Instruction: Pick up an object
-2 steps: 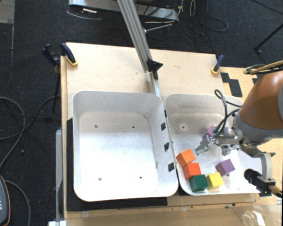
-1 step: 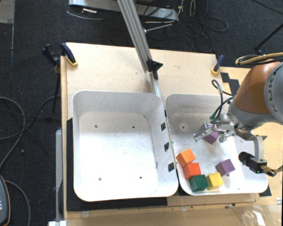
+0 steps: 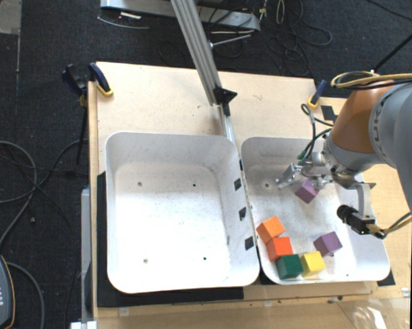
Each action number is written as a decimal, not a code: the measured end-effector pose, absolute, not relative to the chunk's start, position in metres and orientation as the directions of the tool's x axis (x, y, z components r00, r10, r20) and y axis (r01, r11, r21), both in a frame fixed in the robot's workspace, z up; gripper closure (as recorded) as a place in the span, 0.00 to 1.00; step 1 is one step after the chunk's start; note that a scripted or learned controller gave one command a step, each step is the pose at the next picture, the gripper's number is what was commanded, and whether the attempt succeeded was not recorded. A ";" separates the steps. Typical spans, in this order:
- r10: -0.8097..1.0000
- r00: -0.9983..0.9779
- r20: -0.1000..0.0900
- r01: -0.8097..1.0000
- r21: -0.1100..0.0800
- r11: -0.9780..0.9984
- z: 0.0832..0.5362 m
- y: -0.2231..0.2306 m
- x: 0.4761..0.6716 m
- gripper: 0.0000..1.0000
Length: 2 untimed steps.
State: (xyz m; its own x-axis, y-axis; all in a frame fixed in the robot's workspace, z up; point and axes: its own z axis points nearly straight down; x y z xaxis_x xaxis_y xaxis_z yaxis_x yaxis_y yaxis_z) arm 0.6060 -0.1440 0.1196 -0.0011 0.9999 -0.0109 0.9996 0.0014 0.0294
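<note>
Orange cube (image 3: 271, 228), red, green, yellow cubes cluster below tool (image 3: 301, 178).

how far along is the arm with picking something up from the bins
Done: the gripper has reached into the right bin. In hand: a light purple block sits right at the gripper; whether it is gripped or lifted cannot be told. Left: a clear lift. The orange, red, green, yellow and darker purple blocks lie untouched.

The arm (image 3: 379, 126) covers the right bin's (image 3: 274, 153) far right corner.
</note>
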 end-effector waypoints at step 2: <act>1.000 -0.004 -0.002 1.000 0.006 0.004 0.096 -0.205 0.650 0.00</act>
State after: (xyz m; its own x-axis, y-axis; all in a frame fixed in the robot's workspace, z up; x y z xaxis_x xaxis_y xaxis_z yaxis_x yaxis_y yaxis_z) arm 0.6505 -0.2049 0.0961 -0.0042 1.0000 -0.0022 1.0000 0.0042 0.0064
